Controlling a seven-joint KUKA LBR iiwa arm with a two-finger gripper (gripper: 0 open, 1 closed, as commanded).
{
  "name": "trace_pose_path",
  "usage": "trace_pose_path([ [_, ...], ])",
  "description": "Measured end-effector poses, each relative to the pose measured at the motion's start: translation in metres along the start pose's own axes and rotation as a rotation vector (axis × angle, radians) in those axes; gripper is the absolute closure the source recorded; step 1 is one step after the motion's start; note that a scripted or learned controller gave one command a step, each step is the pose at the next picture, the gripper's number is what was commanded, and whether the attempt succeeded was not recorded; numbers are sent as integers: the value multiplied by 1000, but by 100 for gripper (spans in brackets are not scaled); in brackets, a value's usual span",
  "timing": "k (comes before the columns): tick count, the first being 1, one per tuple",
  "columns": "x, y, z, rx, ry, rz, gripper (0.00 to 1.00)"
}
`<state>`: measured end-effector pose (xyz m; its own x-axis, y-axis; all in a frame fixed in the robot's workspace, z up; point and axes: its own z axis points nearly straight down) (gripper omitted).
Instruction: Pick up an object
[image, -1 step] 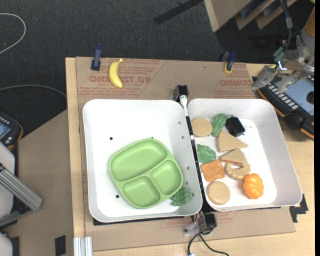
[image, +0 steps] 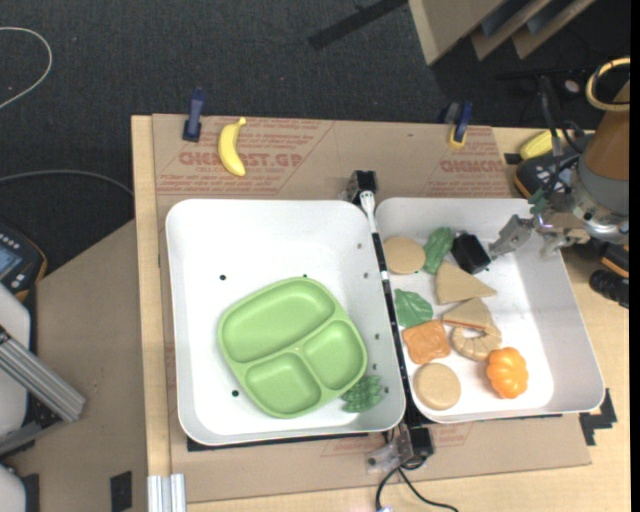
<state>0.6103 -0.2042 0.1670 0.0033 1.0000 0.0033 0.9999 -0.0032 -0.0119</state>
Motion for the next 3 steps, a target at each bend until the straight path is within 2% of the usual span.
trace_pose_path([
  [1,-19,-39,-17,-9,-3,-1,0],
  [2,54,10,13,-15,-4,-9,0],
  [3,58,5,85,-9,-2,-5,0],
])
